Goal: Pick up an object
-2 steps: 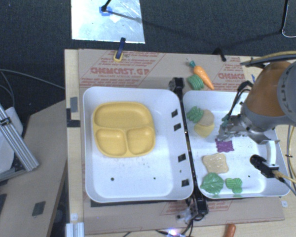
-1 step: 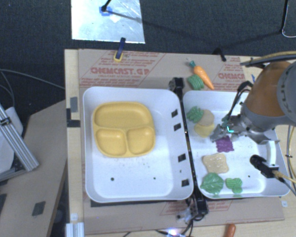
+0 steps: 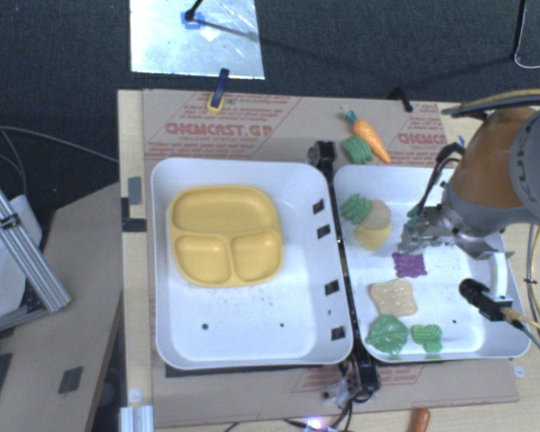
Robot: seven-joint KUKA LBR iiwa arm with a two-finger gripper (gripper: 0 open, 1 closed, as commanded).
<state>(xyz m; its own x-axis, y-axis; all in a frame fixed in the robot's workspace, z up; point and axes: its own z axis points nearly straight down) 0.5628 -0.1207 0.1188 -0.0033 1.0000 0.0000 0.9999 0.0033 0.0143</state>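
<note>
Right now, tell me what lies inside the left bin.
The left bin holds one yellow divided tray, nothing showing in its three compartments. Dark specks dot the floor. Whatever lies beneath the tray is covered.

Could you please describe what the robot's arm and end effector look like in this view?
The arm is a thick rounded grey body with a broad orange band above the wrist. A dark cable loops along its wrist side. The end effector is a compact grey metallic piece narrowing towards its tip.
</note>
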